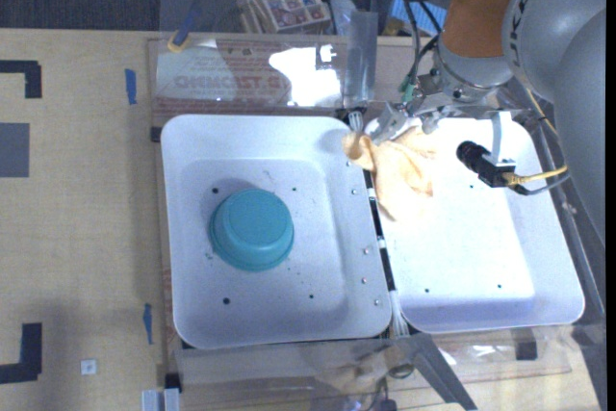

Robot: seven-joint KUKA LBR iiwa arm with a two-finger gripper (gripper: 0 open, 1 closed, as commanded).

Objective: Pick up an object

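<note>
Over the right bin [500, 294], gripper [385, 132] seemingly clamped on yellow cloth [399, 170], teal bowl [252, 228] in left bin [192, 144]

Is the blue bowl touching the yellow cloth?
Apart. The camera view shows the blue bowl in the left bin, and the yellow cloth lies at the right bin's upper left, white floor between them.
</note>
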